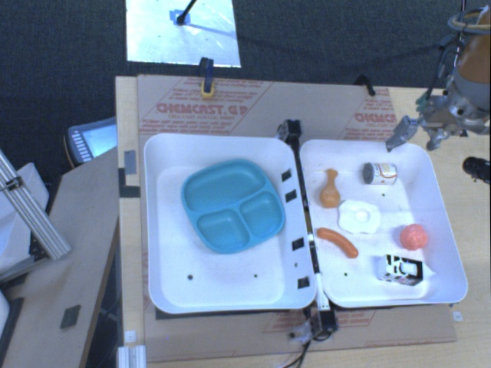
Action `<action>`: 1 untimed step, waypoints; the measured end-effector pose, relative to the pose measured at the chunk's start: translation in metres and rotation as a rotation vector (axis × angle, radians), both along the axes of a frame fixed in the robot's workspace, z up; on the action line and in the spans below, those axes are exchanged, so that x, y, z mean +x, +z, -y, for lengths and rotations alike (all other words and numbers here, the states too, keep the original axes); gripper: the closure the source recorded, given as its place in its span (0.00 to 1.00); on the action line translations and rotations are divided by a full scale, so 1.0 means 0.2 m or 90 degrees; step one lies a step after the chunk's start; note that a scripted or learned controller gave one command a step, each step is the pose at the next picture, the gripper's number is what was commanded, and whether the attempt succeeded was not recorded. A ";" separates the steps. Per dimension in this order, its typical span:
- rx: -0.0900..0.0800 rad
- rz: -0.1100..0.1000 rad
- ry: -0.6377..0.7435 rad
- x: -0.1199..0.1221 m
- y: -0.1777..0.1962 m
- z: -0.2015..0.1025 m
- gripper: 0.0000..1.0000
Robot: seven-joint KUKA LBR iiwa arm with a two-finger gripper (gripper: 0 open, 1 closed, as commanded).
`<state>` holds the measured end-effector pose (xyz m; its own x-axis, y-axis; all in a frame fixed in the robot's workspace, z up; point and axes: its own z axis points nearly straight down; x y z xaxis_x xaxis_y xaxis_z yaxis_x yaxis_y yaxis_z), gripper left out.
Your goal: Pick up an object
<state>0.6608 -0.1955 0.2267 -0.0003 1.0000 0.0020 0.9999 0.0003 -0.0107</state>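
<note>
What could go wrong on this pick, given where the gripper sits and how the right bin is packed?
Gripper hangs over the right bin's far rim; a straight descent could clip it. The fried egg lies flat, so fingers may slide off. The small can lies on its side and might roll away when touched.

"CHEMCAST GP" on cardboard sheet (230, 102)

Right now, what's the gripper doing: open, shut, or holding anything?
Gripper: open, holding nothing, hovering at the far right corner of the right bin, apart from the small can.
</note>
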 end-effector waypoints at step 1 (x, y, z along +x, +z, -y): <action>-0.002 0.008 0.002 0.01 0.05 0.00 0.00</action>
